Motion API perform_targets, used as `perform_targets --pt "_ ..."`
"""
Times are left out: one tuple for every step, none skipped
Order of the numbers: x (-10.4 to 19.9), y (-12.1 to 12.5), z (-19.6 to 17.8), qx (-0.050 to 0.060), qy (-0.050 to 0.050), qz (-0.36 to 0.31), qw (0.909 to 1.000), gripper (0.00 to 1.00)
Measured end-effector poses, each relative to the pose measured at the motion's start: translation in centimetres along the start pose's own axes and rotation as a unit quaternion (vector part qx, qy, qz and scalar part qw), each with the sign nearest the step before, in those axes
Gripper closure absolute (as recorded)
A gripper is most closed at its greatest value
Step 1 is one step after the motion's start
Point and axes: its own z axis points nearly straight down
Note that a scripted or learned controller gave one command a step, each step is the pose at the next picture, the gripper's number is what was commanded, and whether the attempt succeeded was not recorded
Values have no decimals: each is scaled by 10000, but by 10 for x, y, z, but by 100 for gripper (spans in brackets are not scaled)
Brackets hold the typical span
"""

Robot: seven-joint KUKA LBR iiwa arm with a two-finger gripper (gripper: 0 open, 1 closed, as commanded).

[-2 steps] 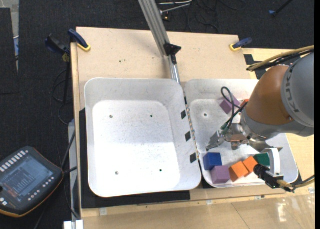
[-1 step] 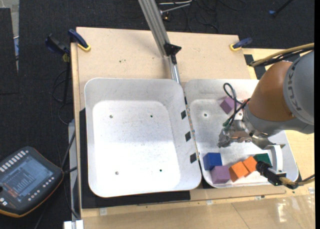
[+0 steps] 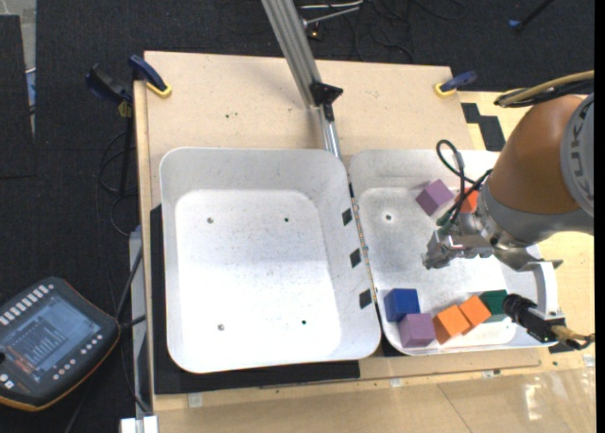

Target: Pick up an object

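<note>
Over the right-hand bin [image 3: 378,197], the arm reaches in from the right with its gripper [image 3: 442,253] hanging above the bare middle of the bin floor. How the gripper is set cannot be told from this slanted view, and nothing shows in its grasp. The step in hand looks like an approach or a search: no block is yet lifted, so the pick appears still to be made. The blocks lie around the gripper, not under it. A purple block [image 3: 435,197] sits just up from it, tilted on the floor, with a small orange piece [image 3: 467,201] beside it, partly hidden by the arm. Along the near wall lie a blue block [image 3: 402,303], a second purple block [image 3: 417,329], an orange block [image 3: 461,316] and a green block [image 3: 495,305], packed close together. All look like small, plain foam-like cubes, easy to pinch. The next move likely calls for shifting over one block, probably the lone upper purple one, and descending squarely on it. The left bin [image 3: 189,171] plays no part.
</note>
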Motion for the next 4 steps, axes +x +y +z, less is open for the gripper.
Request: perform_targets --pt "5 6 -44 -4 -1 -7 10000 100" --pt "5 7 -68 5 -2 -4 10000 100" --pt "59 24 -57 25 9 -29 10000 100" --pt "106 42 -46 25 8 -28 10000 100"
